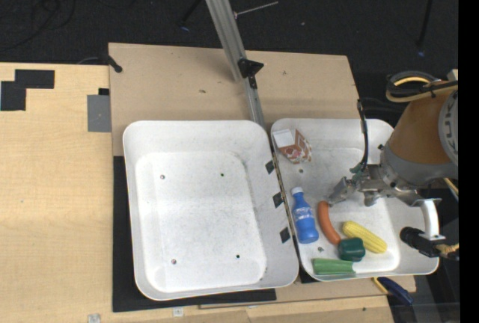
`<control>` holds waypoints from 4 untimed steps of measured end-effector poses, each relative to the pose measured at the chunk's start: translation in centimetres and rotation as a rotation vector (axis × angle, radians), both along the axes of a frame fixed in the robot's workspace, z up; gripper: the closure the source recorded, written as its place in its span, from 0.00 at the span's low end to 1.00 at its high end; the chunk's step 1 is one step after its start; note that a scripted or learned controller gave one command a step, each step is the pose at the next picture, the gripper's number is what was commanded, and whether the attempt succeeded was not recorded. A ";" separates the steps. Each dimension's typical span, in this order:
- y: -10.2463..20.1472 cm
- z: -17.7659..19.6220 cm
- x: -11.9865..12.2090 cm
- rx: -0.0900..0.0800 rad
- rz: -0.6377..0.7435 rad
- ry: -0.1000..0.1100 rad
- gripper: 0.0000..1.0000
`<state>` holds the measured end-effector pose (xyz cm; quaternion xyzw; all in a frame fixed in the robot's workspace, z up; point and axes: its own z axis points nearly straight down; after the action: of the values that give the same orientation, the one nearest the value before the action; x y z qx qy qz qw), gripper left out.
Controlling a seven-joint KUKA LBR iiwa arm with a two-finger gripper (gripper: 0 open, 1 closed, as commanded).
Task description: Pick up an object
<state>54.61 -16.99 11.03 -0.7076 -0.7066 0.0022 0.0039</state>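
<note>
The right bin (pixel 337 136) holds several small objects. A white and red carton (pixel 292 146) lies near its back left. A blue bottle (pixel 303 216) lies along its left wall. Beside the bottle is an orange sausage-shaped piece (pixel 327 221), then a yellow corn cob (pixel 364 237), a dark green lump (pixel 350 249) and a light green cucumber (pixel 332 266) at the front. My gripper (pixel 346 193) hangs low over the middle of this bin, just above and right of the orange piece. I see nothing held in it.
The left bin (pixel 142 164) lies alongside, its rim meeting the right bin's at black clips (pixel 278 200). A slanted aluminium rail (pixel 224 19) rises from the back of the bench. The arm's orange band (pixel 419 136) overhangs the right bin's right side.
</note>
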 end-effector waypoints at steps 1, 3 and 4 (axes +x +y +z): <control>-0.1 1.3 0.1 -0.001 -0.005 -0.004 1.00; -1.2 10.0 0.2 -0.003 -0.002 -0.011 1.00; -1.3 14.4 0.3 -0.003 0.003 -0.011 1.00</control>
<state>54.88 -18.30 25.42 -0.7067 -0.7075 -0.0006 -0.0012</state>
